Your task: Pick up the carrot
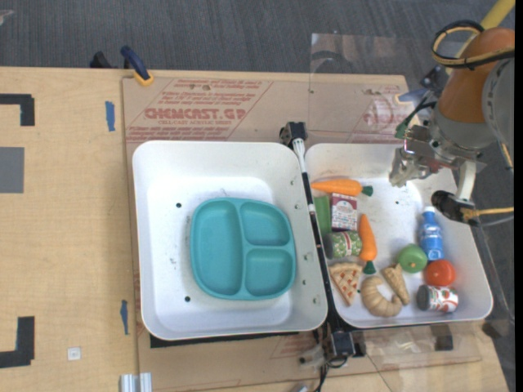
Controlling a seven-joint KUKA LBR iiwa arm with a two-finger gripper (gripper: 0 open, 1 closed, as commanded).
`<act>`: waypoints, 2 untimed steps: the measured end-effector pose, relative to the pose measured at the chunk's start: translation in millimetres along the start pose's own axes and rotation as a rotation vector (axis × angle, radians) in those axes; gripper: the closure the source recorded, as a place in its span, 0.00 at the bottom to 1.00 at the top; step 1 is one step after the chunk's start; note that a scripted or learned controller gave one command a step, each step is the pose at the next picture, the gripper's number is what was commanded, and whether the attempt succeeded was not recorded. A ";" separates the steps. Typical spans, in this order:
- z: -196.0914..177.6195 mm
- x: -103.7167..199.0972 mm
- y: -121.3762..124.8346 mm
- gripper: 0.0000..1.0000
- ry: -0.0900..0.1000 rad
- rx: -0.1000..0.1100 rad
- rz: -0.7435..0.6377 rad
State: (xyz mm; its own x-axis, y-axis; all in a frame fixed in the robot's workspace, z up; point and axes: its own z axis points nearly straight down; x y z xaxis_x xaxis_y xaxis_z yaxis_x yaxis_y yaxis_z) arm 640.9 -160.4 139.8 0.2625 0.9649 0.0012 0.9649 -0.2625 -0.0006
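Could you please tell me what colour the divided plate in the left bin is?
The divided plate is teal, seen clearly in the camera view.

The bench (57, 219) is pale wood, with black tape marks near its left edge and short blue tape strips. A brown cardboard sheet (204, 109) printed in red lies flat on it, with a blue-and-yellow clamp (136, 64) at the sheet's far left corner. On the sheet sit two shallow white bins, touching side by side: the left bin (155, 243) and the right bin (478, 288).
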 end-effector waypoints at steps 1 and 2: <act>0.7 -1.1 -0.3 0.00 -0.002 0.001 0.001; 48.6 1.9 -74.8 0.00 -0.001 -0.004 0.038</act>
State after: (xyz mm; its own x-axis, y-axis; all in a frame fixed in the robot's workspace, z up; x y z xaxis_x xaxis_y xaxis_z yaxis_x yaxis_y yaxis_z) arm 569.2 -138.9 91.3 0.2993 0.9542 0.0003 0.9542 -0.2993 0.0032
